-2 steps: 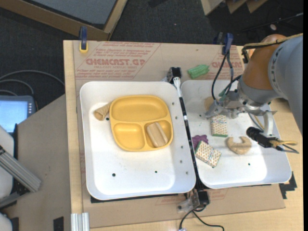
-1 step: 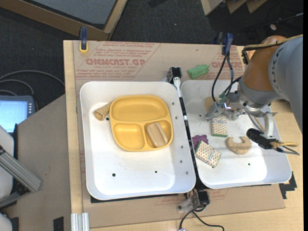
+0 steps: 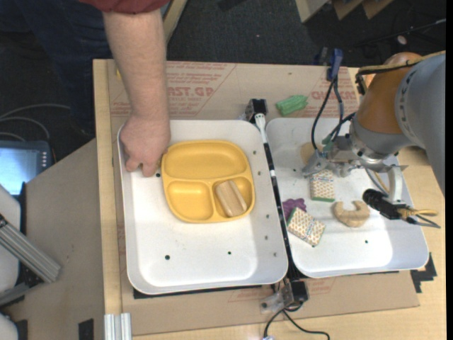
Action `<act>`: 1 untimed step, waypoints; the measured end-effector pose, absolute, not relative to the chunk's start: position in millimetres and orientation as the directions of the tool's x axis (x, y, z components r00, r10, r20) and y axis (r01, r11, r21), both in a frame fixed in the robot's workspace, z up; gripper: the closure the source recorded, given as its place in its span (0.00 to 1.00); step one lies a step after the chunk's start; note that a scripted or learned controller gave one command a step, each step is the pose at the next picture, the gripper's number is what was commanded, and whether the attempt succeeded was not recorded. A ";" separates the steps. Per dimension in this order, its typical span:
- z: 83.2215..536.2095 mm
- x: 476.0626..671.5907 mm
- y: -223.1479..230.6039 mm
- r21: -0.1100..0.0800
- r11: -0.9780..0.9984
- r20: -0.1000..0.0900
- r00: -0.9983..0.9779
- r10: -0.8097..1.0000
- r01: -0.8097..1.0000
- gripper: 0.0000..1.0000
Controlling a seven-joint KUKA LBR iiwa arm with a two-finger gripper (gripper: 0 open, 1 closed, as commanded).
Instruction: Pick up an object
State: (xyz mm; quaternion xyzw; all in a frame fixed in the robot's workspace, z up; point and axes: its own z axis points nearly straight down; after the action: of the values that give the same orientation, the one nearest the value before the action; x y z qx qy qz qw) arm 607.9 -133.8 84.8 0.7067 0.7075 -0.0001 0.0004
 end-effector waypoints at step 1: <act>84.8 607.9 -133.8 0.000 0.001 -0.001 -0.001 1.000 1.000 0.00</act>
State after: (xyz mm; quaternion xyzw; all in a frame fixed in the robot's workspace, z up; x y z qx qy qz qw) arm 607.9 -133.8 84.8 0.7067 0.7075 -0.0001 0.0004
